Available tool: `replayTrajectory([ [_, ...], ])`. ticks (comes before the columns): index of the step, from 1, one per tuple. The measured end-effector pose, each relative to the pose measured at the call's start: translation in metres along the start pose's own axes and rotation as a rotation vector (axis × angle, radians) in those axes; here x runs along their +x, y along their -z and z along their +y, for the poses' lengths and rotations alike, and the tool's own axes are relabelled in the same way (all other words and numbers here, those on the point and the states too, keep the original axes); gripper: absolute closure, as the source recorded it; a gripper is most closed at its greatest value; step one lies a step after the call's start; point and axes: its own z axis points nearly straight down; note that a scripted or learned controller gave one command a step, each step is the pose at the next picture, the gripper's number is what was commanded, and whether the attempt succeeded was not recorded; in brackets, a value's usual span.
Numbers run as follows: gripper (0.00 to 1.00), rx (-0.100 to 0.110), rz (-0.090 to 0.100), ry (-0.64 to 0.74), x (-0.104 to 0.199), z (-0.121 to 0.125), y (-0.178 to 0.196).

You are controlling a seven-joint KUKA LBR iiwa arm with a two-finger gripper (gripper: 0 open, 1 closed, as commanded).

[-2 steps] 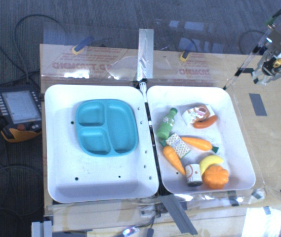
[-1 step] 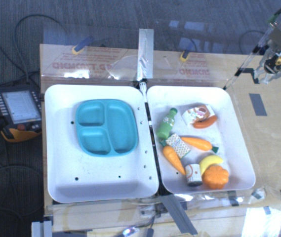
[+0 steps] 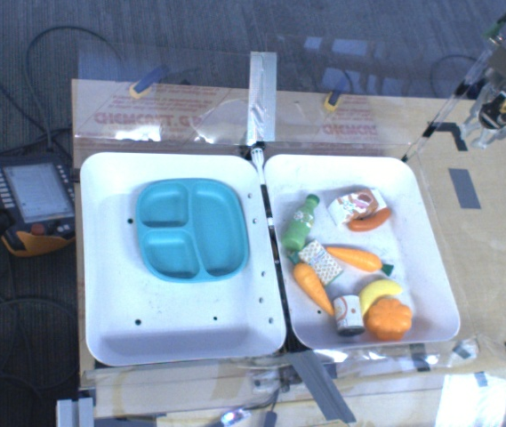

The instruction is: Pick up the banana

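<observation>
My gripper (image 3: 500,105) sits cut off at the right edge; the banana (image 3: 379,293) lies half hidden behind the orange (image 3: 389,319).

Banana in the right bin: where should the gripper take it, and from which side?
Grip the banana at its exposed upper-left curve, probably coming straight down. The orange fruit presses against its lower right and the small can sits close at lower left, so only the upper side looks open for the fingers.
</observation>
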Motion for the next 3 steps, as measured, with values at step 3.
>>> replayTrajectory([
  [3, 1.00, 0.005, 0.034, -0.155, -0.071, -0.084, 0.030],
])
